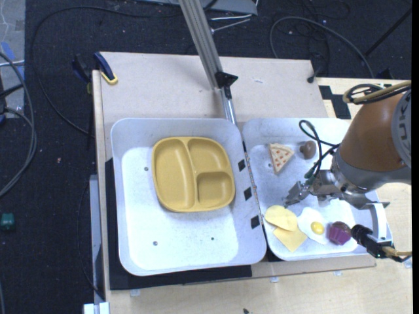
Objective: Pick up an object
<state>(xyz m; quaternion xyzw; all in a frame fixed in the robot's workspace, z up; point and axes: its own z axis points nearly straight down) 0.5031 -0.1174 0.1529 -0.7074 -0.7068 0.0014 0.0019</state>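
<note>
Pizza slice [280,157]: right bin [262,133], near gripper [296,195].
Gripper grasp: can't tell.
Bench [163,84]: 2 bins, dark floor [46,175] w/ cables.

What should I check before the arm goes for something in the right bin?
1. hand above the right bin, over bare floor: ok.
2. Nothing seen between its fingers: ok.
3. Targets in view: pizza slice, brown ball, cheese slices, fried egg, purple piece: ok.
4. Pizza slice lies apart from the rest: ok.
5. Cheese slices, fried egg and purple piece crowd together: not ok for a clean grasp.
6. Finger opening: cannot tell.
</note>
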